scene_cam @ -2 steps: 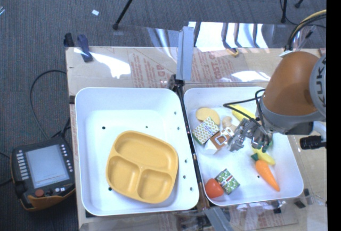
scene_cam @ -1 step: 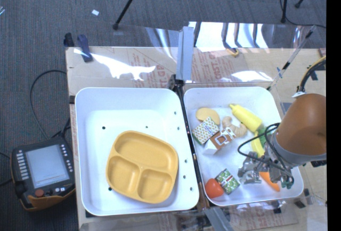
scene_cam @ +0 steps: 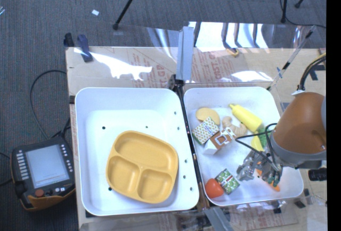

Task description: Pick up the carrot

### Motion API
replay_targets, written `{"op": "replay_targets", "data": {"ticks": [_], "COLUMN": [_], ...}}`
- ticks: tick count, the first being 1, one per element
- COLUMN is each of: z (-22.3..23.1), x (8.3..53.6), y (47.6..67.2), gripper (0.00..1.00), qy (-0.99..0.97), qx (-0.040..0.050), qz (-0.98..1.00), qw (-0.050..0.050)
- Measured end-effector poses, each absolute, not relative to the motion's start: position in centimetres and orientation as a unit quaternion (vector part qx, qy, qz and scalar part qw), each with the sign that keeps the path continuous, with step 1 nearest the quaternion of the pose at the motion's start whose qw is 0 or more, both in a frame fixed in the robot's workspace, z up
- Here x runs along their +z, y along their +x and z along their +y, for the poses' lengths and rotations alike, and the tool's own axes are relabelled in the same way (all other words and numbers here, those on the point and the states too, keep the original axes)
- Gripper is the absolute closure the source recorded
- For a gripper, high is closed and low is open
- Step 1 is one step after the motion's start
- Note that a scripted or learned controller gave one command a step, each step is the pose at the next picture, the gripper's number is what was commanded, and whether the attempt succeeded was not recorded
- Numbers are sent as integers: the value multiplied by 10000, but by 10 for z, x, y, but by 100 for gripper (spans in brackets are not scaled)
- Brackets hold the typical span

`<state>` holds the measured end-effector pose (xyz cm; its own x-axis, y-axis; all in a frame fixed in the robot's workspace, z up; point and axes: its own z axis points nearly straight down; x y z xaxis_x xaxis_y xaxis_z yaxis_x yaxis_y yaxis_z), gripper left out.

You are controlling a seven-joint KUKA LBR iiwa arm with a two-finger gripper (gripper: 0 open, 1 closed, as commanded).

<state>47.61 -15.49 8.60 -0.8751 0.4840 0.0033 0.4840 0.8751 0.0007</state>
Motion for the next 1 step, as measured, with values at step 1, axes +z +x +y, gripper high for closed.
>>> {"op": "replay_targets", "data": {"ticks": [1], "z": [-141], "x": [86], "y": [521], "gripper": [100], "qy": [-4015], "qx": [-1], "qz": [-9159], "qw": [19]}}
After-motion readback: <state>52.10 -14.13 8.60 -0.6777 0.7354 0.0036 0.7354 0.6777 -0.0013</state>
